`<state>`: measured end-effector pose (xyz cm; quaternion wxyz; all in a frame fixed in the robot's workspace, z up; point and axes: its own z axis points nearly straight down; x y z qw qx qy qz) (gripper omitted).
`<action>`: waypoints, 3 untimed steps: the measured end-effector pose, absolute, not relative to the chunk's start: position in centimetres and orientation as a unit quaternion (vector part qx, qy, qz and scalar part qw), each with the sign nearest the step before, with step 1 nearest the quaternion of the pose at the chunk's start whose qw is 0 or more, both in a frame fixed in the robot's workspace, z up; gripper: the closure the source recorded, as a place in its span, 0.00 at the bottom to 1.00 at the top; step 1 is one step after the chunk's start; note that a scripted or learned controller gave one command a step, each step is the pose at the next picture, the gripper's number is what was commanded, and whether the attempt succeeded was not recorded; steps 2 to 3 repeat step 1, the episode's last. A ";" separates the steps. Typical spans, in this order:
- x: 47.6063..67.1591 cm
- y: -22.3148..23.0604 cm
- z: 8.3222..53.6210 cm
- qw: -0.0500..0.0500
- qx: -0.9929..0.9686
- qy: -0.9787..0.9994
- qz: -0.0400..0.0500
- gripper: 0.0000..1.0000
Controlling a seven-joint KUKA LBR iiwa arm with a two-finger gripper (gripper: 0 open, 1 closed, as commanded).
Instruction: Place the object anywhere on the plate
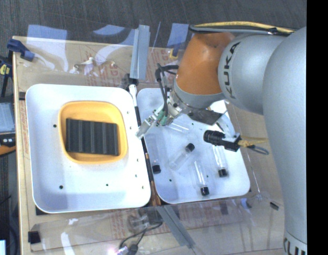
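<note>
Gripper (145, 127) low over right bin's (235, 187) left edge, just beside the divide. Fingers' spread: cannot tell; nothing visibly held. Clear vials (198, 177) with black caps lie scattered in right bin. Plate (92, 110), yellow with a dark ribbed insert, sits in left bin (44, 185). Bench (89, 230) cardboard-brown, blue tape at back. "KUKA" readable on arm (259, 62).

Both bins (42, 190) look like smooth matt white plastic. The plate (92, 110) is glossy yellow, with a ribbed matt black insert (92, 137). Vials (198, 174) are clear, glassy, with black caps. Arm (270, 62) is satin grey, with a shiny orange band (201, 62).
</note>
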<state>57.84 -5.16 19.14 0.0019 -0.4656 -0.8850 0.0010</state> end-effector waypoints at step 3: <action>59.2 -0.7 19.2 0.000 -0.477 -0.879 0.000 0.00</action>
